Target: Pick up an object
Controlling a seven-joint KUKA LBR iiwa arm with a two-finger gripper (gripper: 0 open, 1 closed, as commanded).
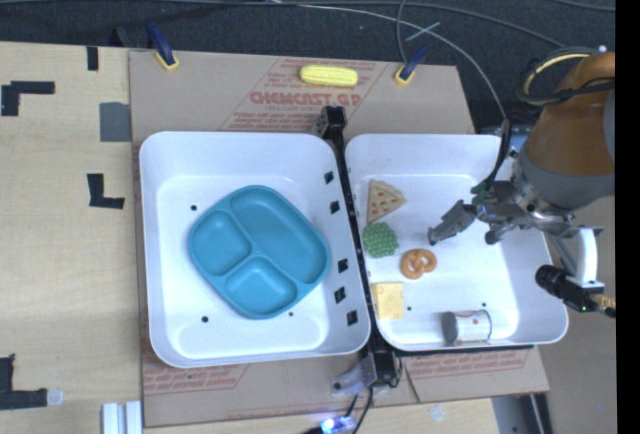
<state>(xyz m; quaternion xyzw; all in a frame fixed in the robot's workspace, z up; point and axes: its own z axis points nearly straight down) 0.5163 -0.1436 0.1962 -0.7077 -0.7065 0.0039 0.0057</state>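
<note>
Right, from above, my gripper (470, 225) hangs spread and empty over the right bin (520, 322), just right of the pretzel (418, 264). Broccoli (380, 240) sits just left of the pretzel. I'd centre over the pretzel, drop straight, then close cleanly.

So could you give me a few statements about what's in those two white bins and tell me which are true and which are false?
1. The blue tray lies in the left bin. True.
2. The pretzel sits on the blue tray. False: it lies in the right bin, right of the green piece.
3. The yellow corn lies outside both bins, on the cardboard. True.
4. The gripper holds the small can. False: the can lies on the bin floor, apart from it.
5. The yellow square is in the left bin. False: right bin.
</note>
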